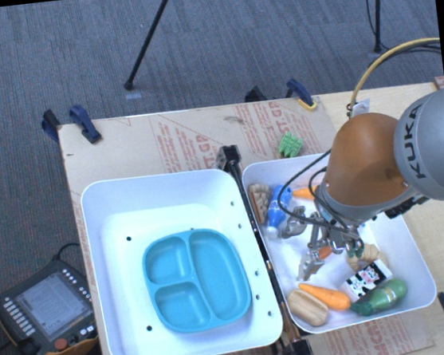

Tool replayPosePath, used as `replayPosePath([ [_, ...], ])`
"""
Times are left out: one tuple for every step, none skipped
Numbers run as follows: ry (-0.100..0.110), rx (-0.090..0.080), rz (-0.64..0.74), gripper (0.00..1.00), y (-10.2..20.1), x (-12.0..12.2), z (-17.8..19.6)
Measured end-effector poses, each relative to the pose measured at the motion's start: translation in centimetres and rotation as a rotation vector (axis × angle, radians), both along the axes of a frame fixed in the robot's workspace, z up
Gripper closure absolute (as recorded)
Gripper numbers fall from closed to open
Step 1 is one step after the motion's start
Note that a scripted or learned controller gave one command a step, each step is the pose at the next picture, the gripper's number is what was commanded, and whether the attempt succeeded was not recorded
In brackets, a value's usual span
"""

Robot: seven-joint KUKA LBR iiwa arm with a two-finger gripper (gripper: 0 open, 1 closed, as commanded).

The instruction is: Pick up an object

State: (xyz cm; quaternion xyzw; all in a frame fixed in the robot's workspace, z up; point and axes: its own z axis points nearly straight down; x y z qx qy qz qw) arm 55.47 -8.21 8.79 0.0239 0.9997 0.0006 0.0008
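Note:
My gripper [318, 259] hangs low over the middle of the right bin [414, 253], its fingers [307, 270] apart with nothing between them. Just below it lie an orange carrot [326, 296] and a tan bread roll [307, 308]. To the right are a black-and-white patterned box [365, 280], a green vegetable [381, 298] and a small tan piece [366, 256]. A blue object [276, 211], a beige item [260, 200] and an orange piece [303, 195] sit at the bin's far left; the arm hides part of the bin's back.
The left bin [108, 227] holds a blue divided plate [196, 279]. A small green block [289, 145] lies on the bench behind the right bin. Clamps [83, 121] grip the bench's far edge. A teach pendant [46, 315] lies on the floor at left.

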Motion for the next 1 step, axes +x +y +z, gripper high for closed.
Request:
replayPosePath([
  [0.000, 0.000, 0.277, 0.00, -0.48, 0.85, 0.02],
])
